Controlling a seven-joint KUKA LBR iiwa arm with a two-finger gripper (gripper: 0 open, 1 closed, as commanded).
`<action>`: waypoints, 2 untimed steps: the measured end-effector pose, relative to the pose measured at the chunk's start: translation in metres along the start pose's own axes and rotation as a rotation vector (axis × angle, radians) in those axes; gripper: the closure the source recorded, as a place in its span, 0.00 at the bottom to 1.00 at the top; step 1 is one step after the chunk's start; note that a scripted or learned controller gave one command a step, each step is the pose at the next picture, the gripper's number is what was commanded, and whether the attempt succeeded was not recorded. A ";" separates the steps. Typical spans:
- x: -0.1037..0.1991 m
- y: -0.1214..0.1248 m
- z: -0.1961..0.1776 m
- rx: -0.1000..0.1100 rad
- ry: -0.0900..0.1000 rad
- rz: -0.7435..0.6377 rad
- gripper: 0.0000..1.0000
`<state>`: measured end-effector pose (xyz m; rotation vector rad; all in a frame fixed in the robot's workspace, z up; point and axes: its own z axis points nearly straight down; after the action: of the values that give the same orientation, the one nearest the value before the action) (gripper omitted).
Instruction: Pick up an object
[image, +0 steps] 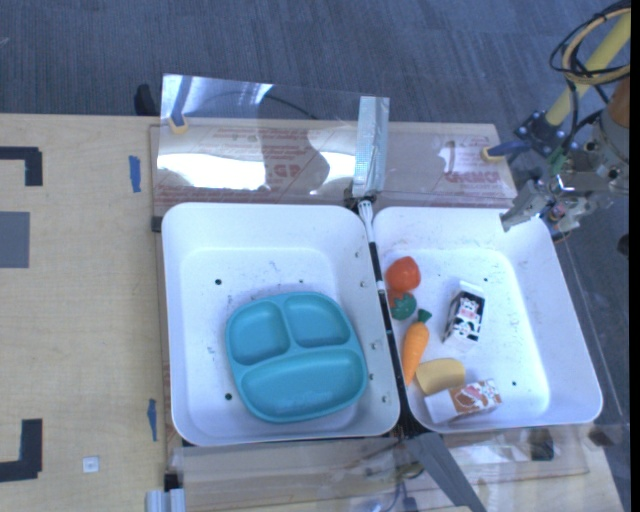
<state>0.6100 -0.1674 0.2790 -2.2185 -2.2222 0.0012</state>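
Grey two-finger gripper (545, 205) (grip state: can't tell) sits at right bin's corner; drop onto black-and-white toy carton (466, 316), it's isolated.

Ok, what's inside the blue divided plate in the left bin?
The blue divided plate shows three bare compartments with no items in them. It rests on the floor of the left bin; the floor beneath the plate is covered, so I cannot tell what lies there.

Single fixed camera mounted above the bench (70, 300), looking down at a slant from a moderate distance. The two white bins, left bin (190, 240) and right bin (560, 380), lie side by side across the middle of the frame, with dark floor (300, 40) along the top. The arm (580, 150) enters at upper right.
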 end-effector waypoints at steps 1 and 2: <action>0.039 -0.025 0.102 0.004 0.000 -0.035 0.00; 0.036 -0.033 0.191 -0.005 -0.001 0.033 0.00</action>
<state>0.5762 -0.1309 0.0885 -2.2579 -2.1887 -0.0032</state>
